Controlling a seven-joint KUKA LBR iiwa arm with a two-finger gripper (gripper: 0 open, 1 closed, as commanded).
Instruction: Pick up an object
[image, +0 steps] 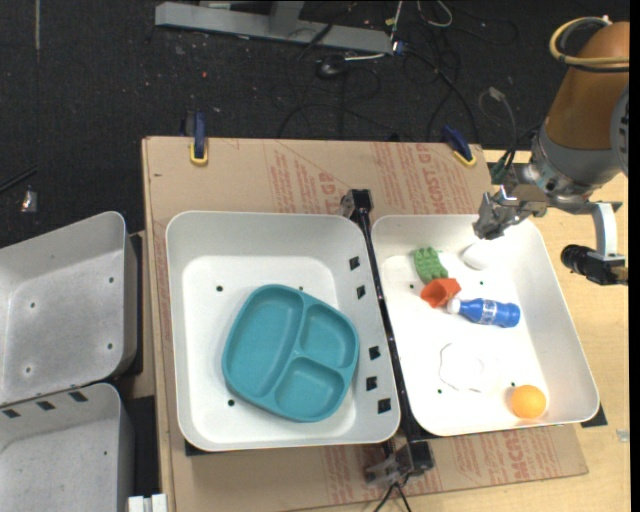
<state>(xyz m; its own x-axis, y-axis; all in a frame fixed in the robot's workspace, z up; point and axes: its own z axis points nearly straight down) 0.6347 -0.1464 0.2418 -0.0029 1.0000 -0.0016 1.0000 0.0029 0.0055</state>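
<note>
The right bin (560, 300) holds a green block (431, 264), an orange-red piece (439, 292), a blue and white bottle (487, 312) lying on its side, a white object (474, 257) near the far wall, and an orange ball (526, 401) at the near right corner. My gripper (491, 226) hangs over the bin's far edge, just above and to the right of the white object. Nothing shows between its fingers.
A teal divided tray (290, 352) lies in the left bin (200, 300). A thin white ring-like outline (462, 368) lies on the right bin's floor. Grey lids (60, 300) lie off the bench at left. Clamps (199, 150) hold the cardboard base at the far edge.
</note>
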